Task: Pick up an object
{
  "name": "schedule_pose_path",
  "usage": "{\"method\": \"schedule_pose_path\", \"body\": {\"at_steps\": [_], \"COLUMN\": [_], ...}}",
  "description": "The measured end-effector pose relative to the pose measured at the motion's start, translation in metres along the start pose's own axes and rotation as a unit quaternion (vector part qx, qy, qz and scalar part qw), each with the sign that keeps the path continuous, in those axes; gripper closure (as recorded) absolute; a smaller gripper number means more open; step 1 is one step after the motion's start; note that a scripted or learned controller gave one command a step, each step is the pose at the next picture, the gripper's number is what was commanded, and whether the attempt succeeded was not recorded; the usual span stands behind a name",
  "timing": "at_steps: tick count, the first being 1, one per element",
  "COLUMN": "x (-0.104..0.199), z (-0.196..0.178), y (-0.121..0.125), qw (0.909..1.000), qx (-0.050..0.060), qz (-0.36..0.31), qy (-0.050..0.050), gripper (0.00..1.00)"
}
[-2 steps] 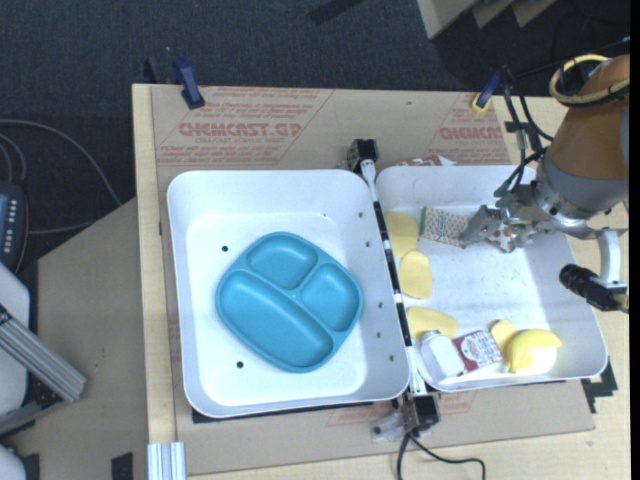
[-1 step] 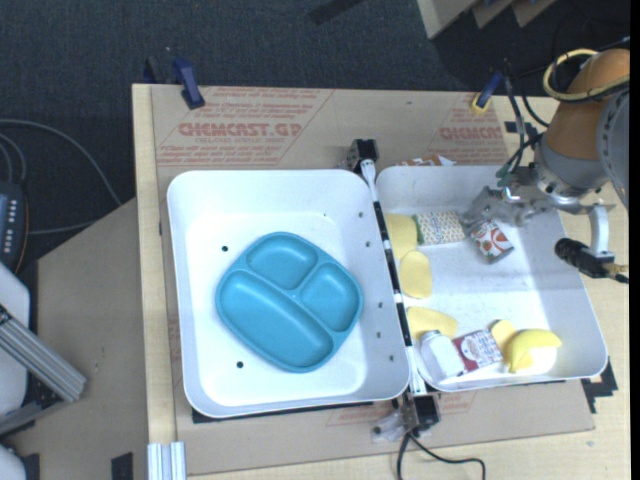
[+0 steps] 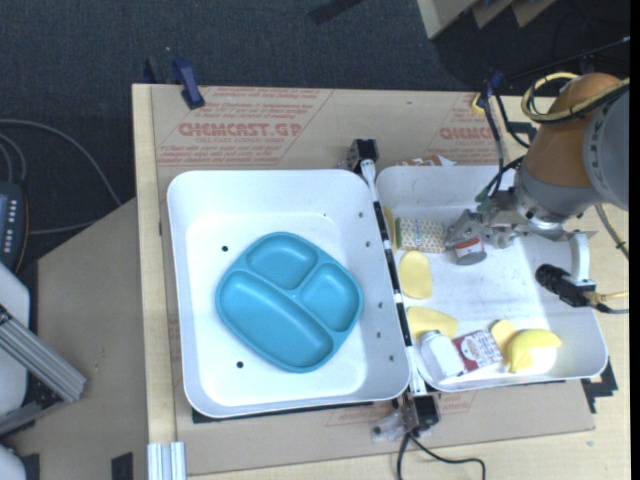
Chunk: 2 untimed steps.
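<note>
Objects (image 3: 417,274) lay below the tool (image 3: 468,240); its jaw state could not be told; descent should centre over one.

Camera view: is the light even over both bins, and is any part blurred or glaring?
In the camera view, light is bright and fairly even over the left bin, where the blue divided plate is sharp with soft sheen; the right bin looks washed out toward white; the tool is slightly soft, casting a faint shadow; the dark floor stays dim.
</note>
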<state>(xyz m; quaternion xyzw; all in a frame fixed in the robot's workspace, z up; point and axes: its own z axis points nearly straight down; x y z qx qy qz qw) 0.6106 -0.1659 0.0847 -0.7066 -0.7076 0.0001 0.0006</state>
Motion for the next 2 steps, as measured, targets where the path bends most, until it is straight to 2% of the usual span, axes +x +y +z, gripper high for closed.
{"method": "schedule_pose_path", "body": {"at_steps": [1, 2], "x": [0.000, 0.039], "z": [-0.010, -0.002], "y": [0.000, 0.055], "qw": [1.0000, 1.0000], "qx": [-0.001, 0.004], "qz": [0.000, 0.001], "qy": [0.000, 0.000], "gripper": [1.00, 1.00]}}
